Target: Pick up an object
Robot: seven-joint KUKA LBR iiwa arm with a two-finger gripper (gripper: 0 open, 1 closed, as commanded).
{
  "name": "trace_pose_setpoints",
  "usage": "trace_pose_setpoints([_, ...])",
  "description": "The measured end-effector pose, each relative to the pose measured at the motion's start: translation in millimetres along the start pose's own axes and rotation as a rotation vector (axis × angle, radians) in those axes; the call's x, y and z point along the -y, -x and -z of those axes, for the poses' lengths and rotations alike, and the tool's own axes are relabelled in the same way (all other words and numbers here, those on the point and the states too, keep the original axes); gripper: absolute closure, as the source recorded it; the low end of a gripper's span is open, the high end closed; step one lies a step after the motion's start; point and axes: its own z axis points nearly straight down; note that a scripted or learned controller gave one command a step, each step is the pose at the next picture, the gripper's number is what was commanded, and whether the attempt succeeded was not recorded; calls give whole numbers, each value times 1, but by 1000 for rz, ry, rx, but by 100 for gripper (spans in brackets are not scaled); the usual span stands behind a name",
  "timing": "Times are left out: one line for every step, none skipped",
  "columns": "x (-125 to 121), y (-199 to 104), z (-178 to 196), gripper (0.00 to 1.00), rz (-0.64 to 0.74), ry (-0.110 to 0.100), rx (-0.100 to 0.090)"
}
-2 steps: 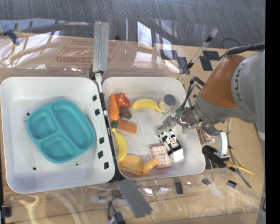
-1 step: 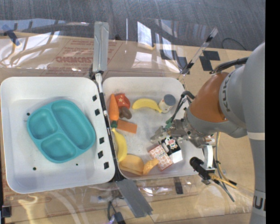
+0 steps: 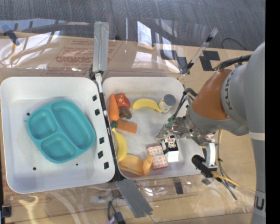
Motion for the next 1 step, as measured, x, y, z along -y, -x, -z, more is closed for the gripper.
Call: trace_pose_setpoints([-48,-69,90,100,151,1,-2])
